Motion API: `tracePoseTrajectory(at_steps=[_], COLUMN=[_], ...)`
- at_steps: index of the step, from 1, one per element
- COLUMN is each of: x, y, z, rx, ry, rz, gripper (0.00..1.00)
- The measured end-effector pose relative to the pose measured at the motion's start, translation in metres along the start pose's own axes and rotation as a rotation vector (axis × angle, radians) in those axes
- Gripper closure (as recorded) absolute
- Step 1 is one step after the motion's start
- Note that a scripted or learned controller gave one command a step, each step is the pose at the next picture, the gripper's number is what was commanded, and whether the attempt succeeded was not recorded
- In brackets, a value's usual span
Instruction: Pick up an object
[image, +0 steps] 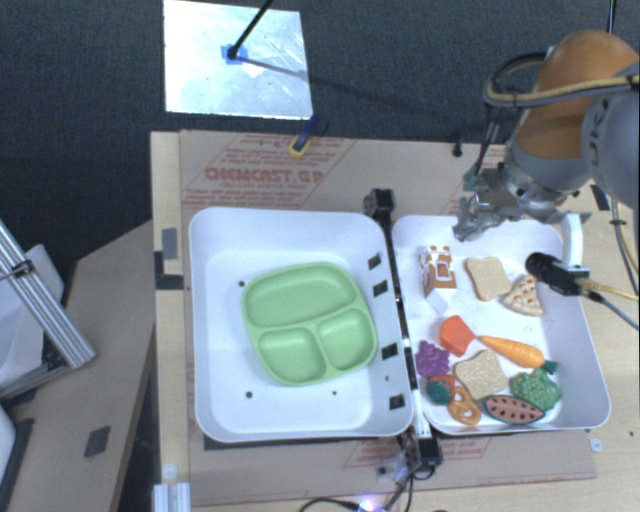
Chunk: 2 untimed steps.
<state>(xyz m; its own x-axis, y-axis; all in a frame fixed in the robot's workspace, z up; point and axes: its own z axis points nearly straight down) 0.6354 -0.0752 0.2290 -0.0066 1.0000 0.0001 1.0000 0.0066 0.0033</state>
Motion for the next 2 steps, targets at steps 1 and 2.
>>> tracePoseTrajectory(at_steps=[1, 2], x=[-0.0080, -0.0022], y=[0.0061, 0.0101], z=[0.0148, 0.0120], rx=[0.001, 0.000], ry=[-0.001, 0.000], rz=[0.005, 0.001], gripper=[1.00, 1.00])
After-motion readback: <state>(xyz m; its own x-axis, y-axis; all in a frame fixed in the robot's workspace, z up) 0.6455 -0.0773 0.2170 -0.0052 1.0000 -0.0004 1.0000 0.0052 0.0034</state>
